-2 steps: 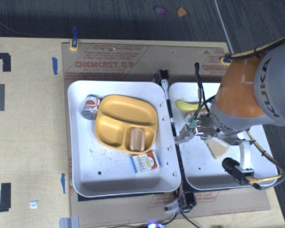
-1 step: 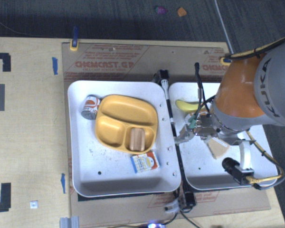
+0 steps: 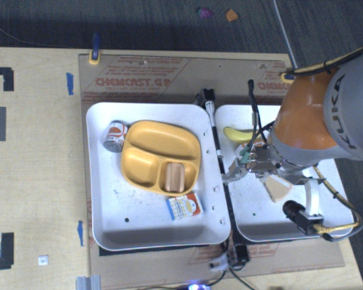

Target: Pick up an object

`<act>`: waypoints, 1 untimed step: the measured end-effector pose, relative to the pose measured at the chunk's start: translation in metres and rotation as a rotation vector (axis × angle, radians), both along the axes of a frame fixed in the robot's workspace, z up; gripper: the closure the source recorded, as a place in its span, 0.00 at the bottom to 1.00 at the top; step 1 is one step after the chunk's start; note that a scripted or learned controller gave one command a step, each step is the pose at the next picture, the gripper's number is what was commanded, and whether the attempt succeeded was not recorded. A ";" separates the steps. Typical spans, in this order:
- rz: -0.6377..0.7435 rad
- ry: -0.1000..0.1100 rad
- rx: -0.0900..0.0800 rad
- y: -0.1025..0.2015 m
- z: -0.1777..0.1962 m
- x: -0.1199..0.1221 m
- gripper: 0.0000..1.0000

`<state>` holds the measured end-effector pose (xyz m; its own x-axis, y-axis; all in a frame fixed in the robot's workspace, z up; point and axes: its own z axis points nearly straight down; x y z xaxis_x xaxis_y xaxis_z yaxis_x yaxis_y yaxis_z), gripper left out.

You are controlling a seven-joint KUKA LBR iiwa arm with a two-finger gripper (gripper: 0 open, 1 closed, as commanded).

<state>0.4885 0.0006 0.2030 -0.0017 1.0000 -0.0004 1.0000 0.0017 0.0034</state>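
My gripper [image 3: 235,173] hangs low over the left side of the right bin [image 3: 263,225], close to the divider between the two bins. A yellow banana [image 3: 235,134] lies just behind it at the back of that bin, partly hidden by the wrist. A tan wedge-shaped piece [image 3: 277,189] lies to the gripper's right, under the arm. I see nothing held in the gripper.
The left bin [image 3: 106,222] holds a yellow divided plate [image 3: 148,147] with a brown block [image 3: 173,177] in its front compartment. A small can [image 3: 114,136] lies at the plate's back left, and a small printed box [image 3: 184,206] sits in front of it.
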 end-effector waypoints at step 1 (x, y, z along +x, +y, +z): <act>0.000 0.000 0.000 0.000 0.000 0.000 0.00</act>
<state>0.4885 0.0006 0.2030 -0.0017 1.0000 -0.0004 1.0000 0.0017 0.0034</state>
